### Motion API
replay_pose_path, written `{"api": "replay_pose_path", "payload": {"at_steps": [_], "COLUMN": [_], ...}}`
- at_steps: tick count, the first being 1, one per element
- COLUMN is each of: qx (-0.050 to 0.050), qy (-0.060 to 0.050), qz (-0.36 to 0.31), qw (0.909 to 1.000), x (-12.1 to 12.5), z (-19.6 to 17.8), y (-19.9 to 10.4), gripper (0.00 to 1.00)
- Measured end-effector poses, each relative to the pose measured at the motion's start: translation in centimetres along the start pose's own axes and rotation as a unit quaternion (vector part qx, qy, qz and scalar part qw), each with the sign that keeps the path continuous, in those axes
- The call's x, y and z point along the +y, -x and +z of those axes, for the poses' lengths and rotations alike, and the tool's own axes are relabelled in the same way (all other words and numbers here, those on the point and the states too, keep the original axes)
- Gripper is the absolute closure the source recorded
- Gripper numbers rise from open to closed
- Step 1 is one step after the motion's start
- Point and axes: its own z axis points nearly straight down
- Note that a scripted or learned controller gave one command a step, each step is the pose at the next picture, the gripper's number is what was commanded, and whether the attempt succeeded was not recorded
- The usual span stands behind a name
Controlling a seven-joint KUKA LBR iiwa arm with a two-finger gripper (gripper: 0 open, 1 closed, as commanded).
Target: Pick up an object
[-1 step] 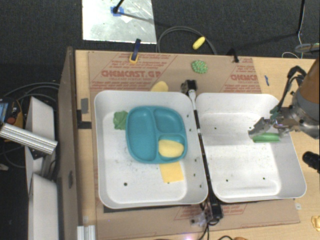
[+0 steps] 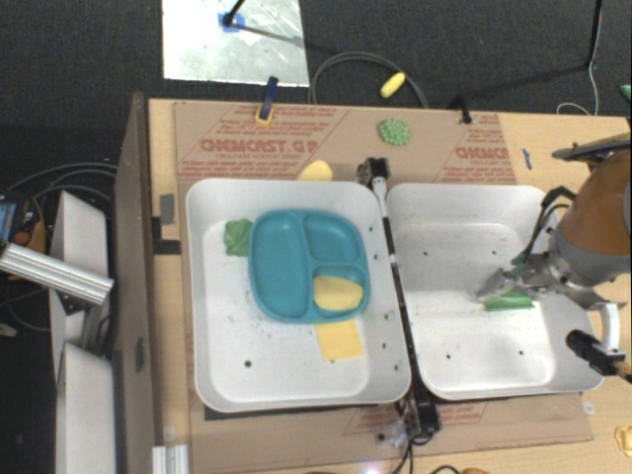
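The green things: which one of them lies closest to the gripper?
The long green piece in the right bin, lying right at the gripper. The green leaf sits in the left bin beside the blue tray; the round green one lies on the cardboard behind.
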Motion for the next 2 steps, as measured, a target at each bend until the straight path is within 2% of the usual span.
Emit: {"api": "replay_pose_path", "payload": {"at_steps": [1, 2], "qx": [0.001, 0.002], "qy": [0.002, 0.004], "qz": [-0.002, -0.008], "qw": [1.0000, 1.0000], "x": [0.2, 3.4], "z": [-1.7, -8.2], "y": [-0.2, -9.3], "gripper": [1.00, 1.00]}}
